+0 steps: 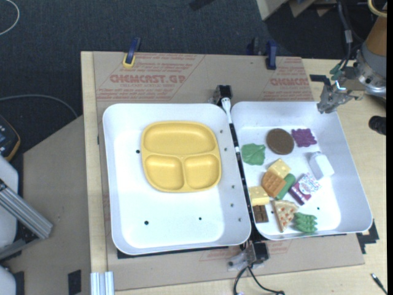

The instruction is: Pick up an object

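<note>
Finds the hand [330, 101] above the far right corner of the right bin [351, 176], below the grey wrist reaching in from the right; cannot tell whether open or closed, and sees nothing held in it. Places the things to pick all in that right bin, apart from the hand. Nearest to it, meets a purple piece [303, 137] and, just beside that on the left, a brown round disc [280, 141]. Further left, close to the bin's inner wall, notes a green leafy piece [253, 153]. Below the purple piece, spots a white block [320, 165] lying tilted, and under it a purple and white packet [305, 186]. In the middle of the cluster, counts a pale yellow wedge [279, 168] touching an orange waffle [272, 181], with a green strip [287, 185] beside the waffle. Toward the near edge, picks out a small yellow block [259, 195] above a brown bar [260, 212], then a pizza slice [284, 214] and a green broccoli piece [305, 222] just beside it. Across the divide, in the left bin [123, 183], sees a yellow divided tray [182, 155] lying flat toward the far side. Under both bins, makes out a printed board [98, 103] clamped on the table [381, 183] at its far edge by two clamps [130, 54]
</note>
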Controlling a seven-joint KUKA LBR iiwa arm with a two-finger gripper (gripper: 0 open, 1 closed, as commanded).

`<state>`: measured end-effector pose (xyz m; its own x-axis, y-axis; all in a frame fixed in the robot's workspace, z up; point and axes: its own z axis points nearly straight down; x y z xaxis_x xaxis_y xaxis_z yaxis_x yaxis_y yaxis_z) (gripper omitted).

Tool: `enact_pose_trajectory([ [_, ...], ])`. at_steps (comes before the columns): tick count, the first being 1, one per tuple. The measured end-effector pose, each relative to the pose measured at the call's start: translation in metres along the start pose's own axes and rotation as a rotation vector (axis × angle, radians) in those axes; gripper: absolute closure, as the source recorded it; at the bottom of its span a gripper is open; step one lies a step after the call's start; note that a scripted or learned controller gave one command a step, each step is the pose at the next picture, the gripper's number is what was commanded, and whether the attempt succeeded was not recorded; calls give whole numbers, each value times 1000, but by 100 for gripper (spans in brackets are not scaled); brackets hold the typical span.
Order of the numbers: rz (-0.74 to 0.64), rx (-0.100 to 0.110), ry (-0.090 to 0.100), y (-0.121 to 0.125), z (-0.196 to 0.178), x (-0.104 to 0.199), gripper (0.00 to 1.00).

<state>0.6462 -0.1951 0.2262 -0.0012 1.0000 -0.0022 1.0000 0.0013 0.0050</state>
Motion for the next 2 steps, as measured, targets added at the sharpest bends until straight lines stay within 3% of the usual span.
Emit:
enact_pose_trajectory([
  [2,-5,8,5,-19,1,122,100],
])
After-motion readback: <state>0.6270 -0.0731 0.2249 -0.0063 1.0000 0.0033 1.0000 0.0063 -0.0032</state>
